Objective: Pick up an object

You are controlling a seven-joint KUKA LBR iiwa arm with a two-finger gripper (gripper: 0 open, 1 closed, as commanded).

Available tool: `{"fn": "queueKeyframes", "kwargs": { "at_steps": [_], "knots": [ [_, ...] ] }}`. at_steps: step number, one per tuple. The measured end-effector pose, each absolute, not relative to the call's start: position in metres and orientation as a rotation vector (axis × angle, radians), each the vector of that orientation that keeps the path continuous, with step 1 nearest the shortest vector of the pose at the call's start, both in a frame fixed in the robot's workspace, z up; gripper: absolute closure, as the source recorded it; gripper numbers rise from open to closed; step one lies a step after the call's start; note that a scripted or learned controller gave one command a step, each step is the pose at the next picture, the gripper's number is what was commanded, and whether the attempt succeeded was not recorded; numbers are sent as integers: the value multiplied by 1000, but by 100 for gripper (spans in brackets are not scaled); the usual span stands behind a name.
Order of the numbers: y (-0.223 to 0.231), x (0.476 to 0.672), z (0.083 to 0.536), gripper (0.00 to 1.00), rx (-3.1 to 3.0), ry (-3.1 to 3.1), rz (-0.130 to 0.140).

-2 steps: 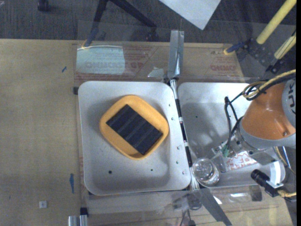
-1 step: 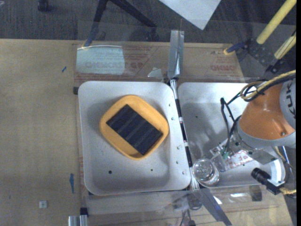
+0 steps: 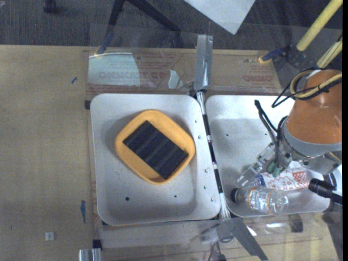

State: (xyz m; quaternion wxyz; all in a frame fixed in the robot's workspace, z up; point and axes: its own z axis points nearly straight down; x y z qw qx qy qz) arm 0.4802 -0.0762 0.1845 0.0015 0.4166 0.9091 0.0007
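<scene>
Left bin [image 3: 109,162] holds an orange tray [image 3: 126,155] with a dark ribbed insert, centred. Right bin [image 3: 234,129]: arm enters from 3 o'clock, gripper [image 3: 267,166] low at 5 o'clock, finger state can't be told. Clear plastic bottle [image 3: 260,198] lies on its side just beside it at 6 o'clock

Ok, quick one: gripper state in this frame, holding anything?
Gripper: low in the right white bin, just above the clear plastic bottle; open or closed cannot be told, no grasp visible.

You have open floor across the upper half of the right bin [image 3: 239,118]. Its lower half is crowded by the plastic bottle [image 3: 260,198], and the orange dish [image 3: 155,146] fills the left bin's [image 3: 109,200] middle.
</scene>
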Motion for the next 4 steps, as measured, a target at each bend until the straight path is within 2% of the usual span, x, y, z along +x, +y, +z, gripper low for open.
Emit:
{"fn": "queueKeyframes", "kwargs": {
  "at_steps": [1, 2, 3, 4],
  "knots": [
    [-103, 490, 89, 0, 1368, 2811, 10],
    [-101, 504, 88, 0, 1756, 2596, 7],
    [-111, 481, 246, 0, 1182, 2905, 1],
    [-82, 481, 294, 0, 870, 3011, 1]
  ]
}}
